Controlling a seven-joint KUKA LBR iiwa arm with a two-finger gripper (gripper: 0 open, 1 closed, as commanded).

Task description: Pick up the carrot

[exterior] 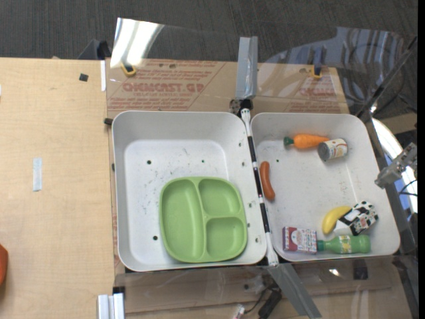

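Camera view: carrot [307, 141] lies flat in the right bin [312, 191], by the bin's far wall, leafy end pointing to the bin's left wall and tip touching a small tin can [332, 149]. Same bin: red sausage [267, 180] along its left wall; banana [334, 219] and black-and-white toy cow [362, 218] by its near right corner; green bottle [345, 245] and red carton [300, 239] along its near wall; left of this bin, the left bin [126, 178] holds a green divided plate [202, 219]. End effector state: cannot tell.
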